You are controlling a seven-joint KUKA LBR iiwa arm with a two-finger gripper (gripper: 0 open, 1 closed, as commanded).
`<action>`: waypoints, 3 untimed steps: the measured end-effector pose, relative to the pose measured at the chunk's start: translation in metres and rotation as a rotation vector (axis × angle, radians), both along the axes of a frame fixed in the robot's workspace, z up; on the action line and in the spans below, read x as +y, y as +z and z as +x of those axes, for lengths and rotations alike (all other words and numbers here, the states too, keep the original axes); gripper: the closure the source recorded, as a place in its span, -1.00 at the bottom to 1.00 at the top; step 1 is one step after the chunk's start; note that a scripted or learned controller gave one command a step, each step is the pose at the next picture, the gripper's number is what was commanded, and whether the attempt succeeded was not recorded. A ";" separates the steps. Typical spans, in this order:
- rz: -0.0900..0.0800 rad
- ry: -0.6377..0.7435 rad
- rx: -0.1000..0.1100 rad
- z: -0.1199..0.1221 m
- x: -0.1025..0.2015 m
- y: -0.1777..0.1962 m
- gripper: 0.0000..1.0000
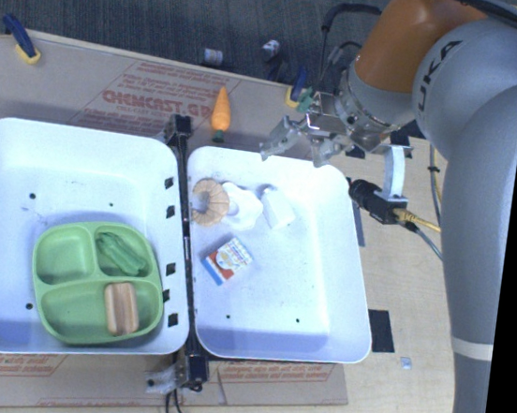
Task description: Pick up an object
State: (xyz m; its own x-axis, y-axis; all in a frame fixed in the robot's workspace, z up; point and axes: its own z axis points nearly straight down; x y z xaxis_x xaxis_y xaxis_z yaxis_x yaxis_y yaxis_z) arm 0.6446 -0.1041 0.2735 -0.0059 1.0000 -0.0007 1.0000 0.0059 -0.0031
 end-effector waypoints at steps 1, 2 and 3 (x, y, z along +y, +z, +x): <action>0.000 0.000 0.005 0.011 -0.034 -0.105 -1.00; 0.001 -0.002 -0.002 0.012 -0.036 -0.073 -1.00; 0.000 0.000 0.002 0.011 -0.073 -0.183 -1.00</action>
State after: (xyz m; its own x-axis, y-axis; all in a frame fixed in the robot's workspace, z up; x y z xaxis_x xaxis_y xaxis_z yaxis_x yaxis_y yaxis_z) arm 0.6558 -0.1770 0.0910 -0.0056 1.0000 -0.0009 1.0000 0.0056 -0.0050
